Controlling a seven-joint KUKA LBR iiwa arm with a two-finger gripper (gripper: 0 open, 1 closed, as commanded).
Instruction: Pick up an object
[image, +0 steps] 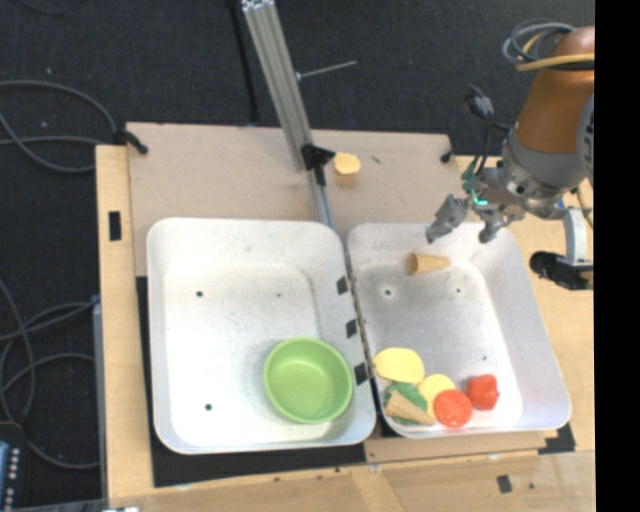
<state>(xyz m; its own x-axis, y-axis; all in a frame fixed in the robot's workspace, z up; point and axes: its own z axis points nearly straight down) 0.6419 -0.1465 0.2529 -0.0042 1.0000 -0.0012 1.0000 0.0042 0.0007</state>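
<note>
Approach step: hand (463, 226) spread, holding nothing, above right bin (520, 300); next, descend toward cone (429, 263) at 7 o'clock.

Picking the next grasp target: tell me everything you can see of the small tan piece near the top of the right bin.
The tan piece is small, wedge or cone shaped, matte light brown, possibly a toy ice-cream cone. It lies on its side, narrow end toward the left, on the floor of the right bin near the far wall. Nothing touches it; the gripper hovers above and to its right, fingers spread and holding nothing.
</note>
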